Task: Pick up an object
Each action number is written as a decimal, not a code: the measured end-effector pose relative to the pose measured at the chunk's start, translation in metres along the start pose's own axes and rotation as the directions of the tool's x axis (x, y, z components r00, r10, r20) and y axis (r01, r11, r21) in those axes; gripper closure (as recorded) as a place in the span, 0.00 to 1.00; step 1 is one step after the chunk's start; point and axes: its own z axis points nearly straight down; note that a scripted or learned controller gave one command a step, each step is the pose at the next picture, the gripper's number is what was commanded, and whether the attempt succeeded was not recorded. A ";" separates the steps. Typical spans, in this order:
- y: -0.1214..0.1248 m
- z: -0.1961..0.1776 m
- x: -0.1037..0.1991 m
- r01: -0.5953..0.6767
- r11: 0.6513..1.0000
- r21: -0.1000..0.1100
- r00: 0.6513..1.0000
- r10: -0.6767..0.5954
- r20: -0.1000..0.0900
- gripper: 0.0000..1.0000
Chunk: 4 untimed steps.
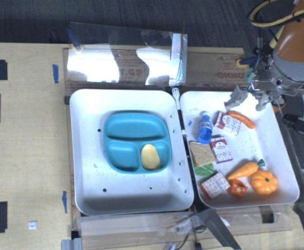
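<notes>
My gripper (249,99) hangs over the far right part of the right bin (287,160), fingers spread open with nothing between them. Just below it lie an orange-red sausage-like toy (241,119) and a small red-and-white carton (227,123). A blue bottle (205,127) lies to the left of them. Further toward the front sit a second red-and-white packet (221,150), a brown bread slice (199,152), a carrot (243,170), a small orange pumpkin (263,182), a tomato (238,189) and a flat box (215,185).
The left bin (84,139) holds a blue divided tray (136,126) with a yellow lemon-like object (151,157) in its front right compartment. A clear plastic panel (126,61) stands behind the bins. Wooden benchtop stretches away on the left.
</notes>
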 end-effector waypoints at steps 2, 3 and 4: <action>0.070 0.171 -0.042 0.010 1.000 -0.001 1.000 -0.010 -0.001 0.00; 0.067 0.159 -0.066 0.372 0.928 -0.006 0.928 -0.372 0.003 0.00; 0.032 0.166 -0.045 0.341 0.940 -0.027 0.940 -0.341 0.017 0.00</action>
